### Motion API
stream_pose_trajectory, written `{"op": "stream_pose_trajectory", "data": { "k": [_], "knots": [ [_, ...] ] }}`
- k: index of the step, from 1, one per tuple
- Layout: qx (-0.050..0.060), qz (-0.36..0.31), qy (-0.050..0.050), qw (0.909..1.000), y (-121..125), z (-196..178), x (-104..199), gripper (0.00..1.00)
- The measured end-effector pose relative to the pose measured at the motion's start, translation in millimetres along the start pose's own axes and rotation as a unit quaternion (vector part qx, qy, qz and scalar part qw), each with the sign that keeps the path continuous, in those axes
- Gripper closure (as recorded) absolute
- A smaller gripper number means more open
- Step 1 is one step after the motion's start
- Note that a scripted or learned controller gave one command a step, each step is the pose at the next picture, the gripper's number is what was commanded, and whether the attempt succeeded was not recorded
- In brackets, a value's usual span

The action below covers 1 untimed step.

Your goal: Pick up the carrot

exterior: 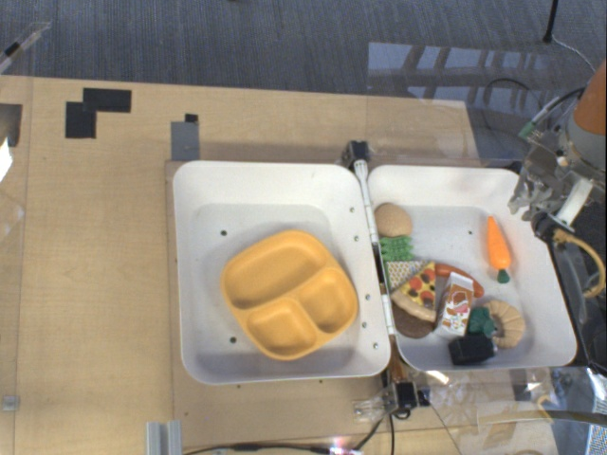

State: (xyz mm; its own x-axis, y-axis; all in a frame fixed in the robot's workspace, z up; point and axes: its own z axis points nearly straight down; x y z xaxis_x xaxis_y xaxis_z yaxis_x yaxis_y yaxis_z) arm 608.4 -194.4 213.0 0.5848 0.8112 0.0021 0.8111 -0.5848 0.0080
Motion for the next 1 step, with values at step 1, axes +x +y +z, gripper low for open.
{"op": "stream_pose_trajectory", "data": {
  "k": [1],
  "knots": [
    [-0.001,-0.221,0.001,0.9754,-54.2,123.7,-43.2,1.0]
  ]
}}
